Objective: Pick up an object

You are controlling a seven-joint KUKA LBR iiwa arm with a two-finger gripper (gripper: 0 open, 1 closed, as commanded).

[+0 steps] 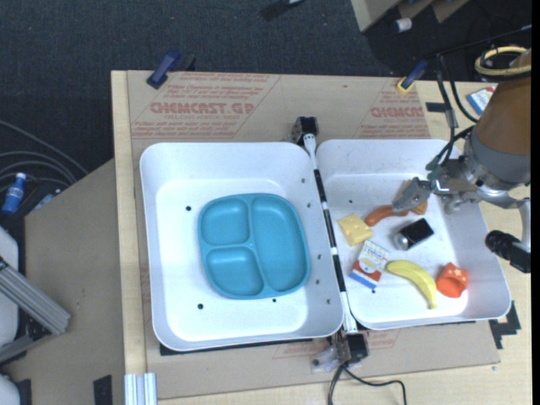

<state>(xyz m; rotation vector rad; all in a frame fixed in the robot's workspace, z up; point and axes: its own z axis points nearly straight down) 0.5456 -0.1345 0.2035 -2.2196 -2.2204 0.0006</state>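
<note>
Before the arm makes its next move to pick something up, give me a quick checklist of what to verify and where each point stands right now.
1. Gripper is over the right bin, where the objects lie: ok.
2. Something already between the fingers: cannot tell; the view is too small to judge.
3. Nearest target: the orange carrot-like piece lies just left of the gripper, apart from the yellow cheese wedge: ok.
4. Black block has free space around it: ok.
5. Banana sits close to the small carton and the red-orange toy; crowded for a clean grasp: not ok.
6. Blue divided plate sits in the left bin, away from the work: ok.
</note>
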